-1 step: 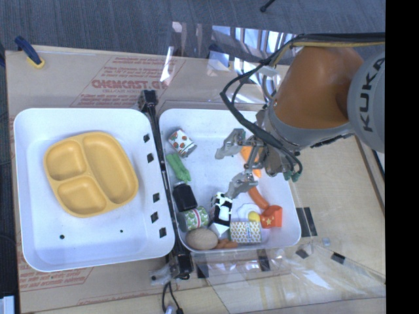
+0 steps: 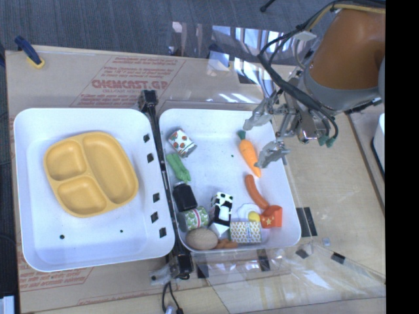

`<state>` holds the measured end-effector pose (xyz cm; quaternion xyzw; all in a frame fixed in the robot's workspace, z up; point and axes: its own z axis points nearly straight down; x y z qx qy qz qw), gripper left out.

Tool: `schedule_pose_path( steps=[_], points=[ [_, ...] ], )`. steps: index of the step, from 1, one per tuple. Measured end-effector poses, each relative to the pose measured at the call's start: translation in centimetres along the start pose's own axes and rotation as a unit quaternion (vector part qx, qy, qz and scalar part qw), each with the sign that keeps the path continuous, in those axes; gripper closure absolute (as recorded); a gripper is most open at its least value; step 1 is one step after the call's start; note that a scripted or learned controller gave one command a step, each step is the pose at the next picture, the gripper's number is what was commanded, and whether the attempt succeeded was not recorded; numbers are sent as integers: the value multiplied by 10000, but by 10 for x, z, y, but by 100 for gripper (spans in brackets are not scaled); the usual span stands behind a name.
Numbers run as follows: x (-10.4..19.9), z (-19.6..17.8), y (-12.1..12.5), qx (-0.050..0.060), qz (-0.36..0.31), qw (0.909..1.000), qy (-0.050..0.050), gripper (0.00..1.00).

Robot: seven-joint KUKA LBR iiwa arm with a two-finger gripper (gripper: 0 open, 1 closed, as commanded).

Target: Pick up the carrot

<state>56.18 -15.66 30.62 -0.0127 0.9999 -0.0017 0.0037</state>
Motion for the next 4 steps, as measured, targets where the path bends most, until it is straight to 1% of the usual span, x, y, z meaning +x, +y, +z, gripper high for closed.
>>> schedule_pose_path(
  steps=[1, 2, 3, 4],
  points=[
    [-43, 100, -49, -14, 1031, 9947, 66, 0],
    [-68, 217, -53, -11, 1199, 9928, 41, 0],
    [-72, 202, -51, -2, 1156, 9933, -3, 100],
    [-65, 72, -15, -4, 3260, 9454, -19, 100]
  ],
)
